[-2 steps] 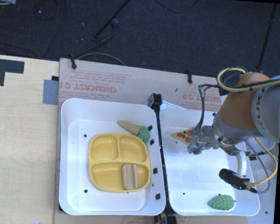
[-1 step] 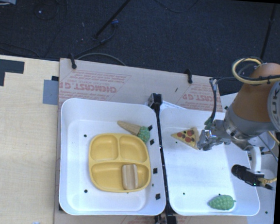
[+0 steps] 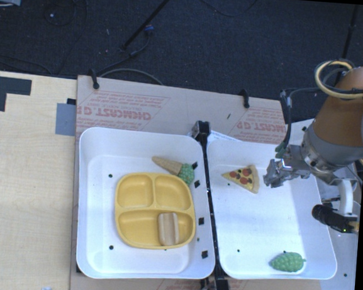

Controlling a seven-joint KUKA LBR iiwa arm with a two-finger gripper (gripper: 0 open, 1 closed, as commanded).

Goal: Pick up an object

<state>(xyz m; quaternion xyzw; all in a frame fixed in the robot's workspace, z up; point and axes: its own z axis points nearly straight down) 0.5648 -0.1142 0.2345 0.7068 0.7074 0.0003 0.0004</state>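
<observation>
hand (image 3: 278, 175) just right of pizza slice (image 3: 242, 177), grip state unclear | risk: flat slice slides, hand closes empty

Light wooden bench (image 3: 18, 209), cardboard sheet (image 3: 140, 109), two white bins (image 3: 92, 228) side by side

The thick round grey robot arm (image 3: 333, 145) has an orange band on top, a yellow cable loop, and a small grey metal gripper (image 3: 279, 174).
</observation>
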